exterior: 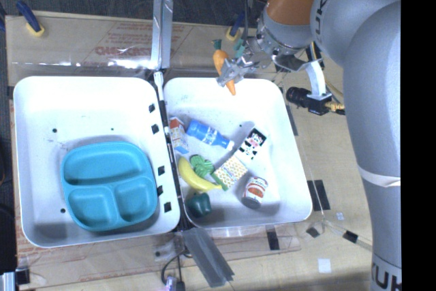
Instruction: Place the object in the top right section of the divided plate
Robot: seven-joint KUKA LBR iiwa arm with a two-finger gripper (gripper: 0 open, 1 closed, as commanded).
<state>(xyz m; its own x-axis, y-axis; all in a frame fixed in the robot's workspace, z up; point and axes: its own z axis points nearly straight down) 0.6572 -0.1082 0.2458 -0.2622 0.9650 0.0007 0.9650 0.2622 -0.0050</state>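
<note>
The blue divided plate (107, 185) lies in the left bin (41, 99), with one long section at its far side and two smaller ones at its near side. My gripper (231, 71) hangs over the far rim of the right bin (289, 146), shut on an orange toy carrot (224, 69) that points down and to the right. The carrot's green top shows beside the wrist. Gripper and carrot are well to the right of the plate and farther back.
The right bin holds a blue bottle (208, 135), a banana (193, 176), a green toy (202, 165), a dark green pepper (199, 204), a small can (254, 191), a cow-print box (252, 144) and a checkered packet (232, 171). A metal divider (162, 37) stands between the bins.
</note>
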